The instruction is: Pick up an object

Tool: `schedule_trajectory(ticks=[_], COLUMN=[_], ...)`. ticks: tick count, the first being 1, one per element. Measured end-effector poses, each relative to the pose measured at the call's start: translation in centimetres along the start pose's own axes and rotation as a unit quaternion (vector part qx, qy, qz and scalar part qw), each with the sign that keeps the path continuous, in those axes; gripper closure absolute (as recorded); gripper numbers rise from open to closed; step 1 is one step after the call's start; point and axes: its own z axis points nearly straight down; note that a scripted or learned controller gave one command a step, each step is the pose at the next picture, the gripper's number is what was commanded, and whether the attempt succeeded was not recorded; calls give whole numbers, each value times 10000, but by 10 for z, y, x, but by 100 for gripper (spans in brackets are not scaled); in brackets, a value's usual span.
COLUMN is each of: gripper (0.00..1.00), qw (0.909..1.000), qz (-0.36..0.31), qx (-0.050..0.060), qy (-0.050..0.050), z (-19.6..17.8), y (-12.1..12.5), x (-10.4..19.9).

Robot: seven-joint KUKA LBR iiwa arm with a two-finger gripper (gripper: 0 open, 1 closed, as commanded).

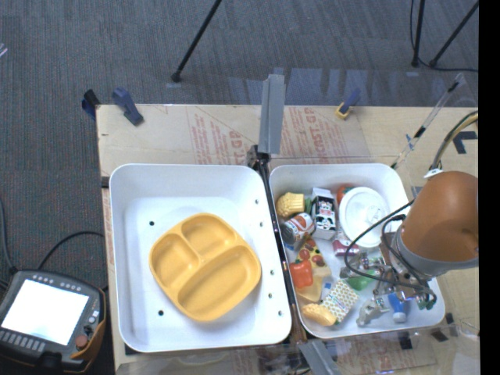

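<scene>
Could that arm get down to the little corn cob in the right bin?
Probably yes. The corn cob lies uncovered at the right bin's far left corner, though the bin wall and a toy crowd it; the gripper works nearby.

Bench [187, 135]: brown board printed with red lettering, under both bins.
Left bin [129, 201]: shallow, white, holding a tray.
Tray [205, 266]: yellow, three compartments, lying flat and askew.
Clamps [126, 106]: blue, at the bench's far left corner; a yellow one [344, 111] at the far edge.
Handheld screen [48, 315]: lit, on the floor at lower left, possibly a control pendant.
Stand legs [201, 31]: dark, on grey carpet.
</scene>
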Motion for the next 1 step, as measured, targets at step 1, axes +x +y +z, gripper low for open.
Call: schedule_trajectory(ticks=[1], gripper=[0], qw=[9994], qz=[-336], qx=[0], qy=[-7], z=[-1], y=[48], x=[-4])
